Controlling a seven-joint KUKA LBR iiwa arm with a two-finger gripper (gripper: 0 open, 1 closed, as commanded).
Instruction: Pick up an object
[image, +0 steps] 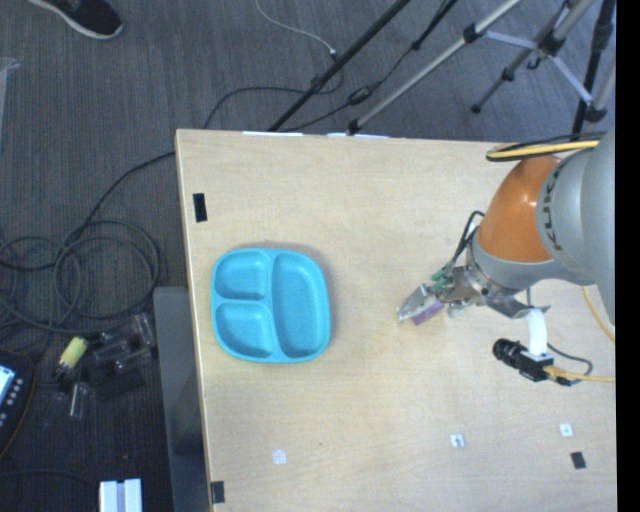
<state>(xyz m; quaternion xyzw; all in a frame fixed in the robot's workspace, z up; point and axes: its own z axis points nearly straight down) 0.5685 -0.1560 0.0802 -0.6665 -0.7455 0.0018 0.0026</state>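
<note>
- Purple object lies on the largest thing here: one pale wooden bench, right of the bench's middle.
- One arm, grey with an orange band, reaches in from the right edge and slants down toward the bench top.
- One light blue plate sits flat on the left part of the bench, well apart from the arm. It has three compartments: one long one on its right side and two smaller ones stacked on its left.
- One gripper points left, low over the bench, with its tip just beside the purple object. Whether it is spread or closed, and whether it has hold of anything, cannot be told at this size.
- One small black part hangs below the wrist, with a yellow cable trailing right.
- The purple object, one only, is the smallest item; it touches or nearly touches the gripper's tip.
</note>
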